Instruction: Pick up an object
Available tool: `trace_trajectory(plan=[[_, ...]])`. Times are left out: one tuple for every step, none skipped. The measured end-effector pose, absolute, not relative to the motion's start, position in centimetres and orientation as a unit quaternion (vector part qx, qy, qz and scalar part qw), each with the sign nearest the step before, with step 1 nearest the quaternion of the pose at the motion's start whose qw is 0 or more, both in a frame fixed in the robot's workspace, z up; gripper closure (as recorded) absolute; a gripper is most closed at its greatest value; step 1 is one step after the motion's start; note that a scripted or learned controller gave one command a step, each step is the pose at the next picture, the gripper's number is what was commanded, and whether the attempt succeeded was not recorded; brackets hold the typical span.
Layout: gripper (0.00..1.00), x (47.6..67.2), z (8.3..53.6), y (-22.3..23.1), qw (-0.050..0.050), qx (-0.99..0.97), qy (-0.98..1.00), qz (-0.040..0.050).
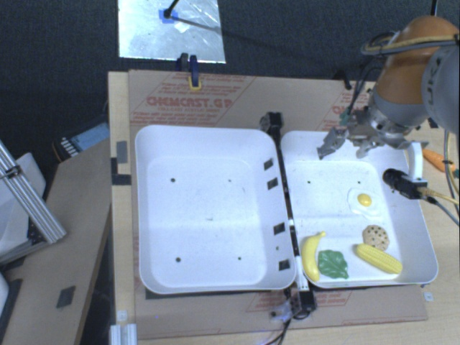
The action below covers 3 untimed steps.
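Note:
My gripper (348, 145) hangs over the far edge of the right bin (424, 254), its two grey fingers spread apart with nothing between them. Below it, nearer the front, lie a fried egg (363, 200), a brown cookie (374, 236), a yellow corn cob (379, 259), a banana (311, 256) and a green leafy piece (333, 264). All of these rest on the bin floor, well apart from the gripper.
The left bin (144, 192) sits beside the right one, with a black divider strip (282, 185) between them. A silver sheet (171, 20) lies at the back. An orange-handled tool (435, 159) lies off the bin's right rim.

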State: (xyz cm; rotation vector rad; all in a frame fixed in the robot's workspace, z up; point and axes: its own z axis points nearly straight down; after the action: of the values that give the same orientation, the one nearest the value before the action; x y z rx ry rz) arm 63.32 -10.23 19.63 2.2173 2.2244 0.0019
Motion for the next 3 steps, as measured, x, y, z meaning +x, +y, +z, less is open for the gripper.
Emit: trace_trajectory(plan=[[0.00, 65.3, 35.2, -0.6, 0.007, 0.702, 0.712, 0.0090], [0.00, 62.7, 32.8, -10.3, 0.002, 0.710, 0.704, -0.0013], [0.00, 54.7, 46.2, -11.0, 0.008, 0.708, 0.707, 0.0052]])
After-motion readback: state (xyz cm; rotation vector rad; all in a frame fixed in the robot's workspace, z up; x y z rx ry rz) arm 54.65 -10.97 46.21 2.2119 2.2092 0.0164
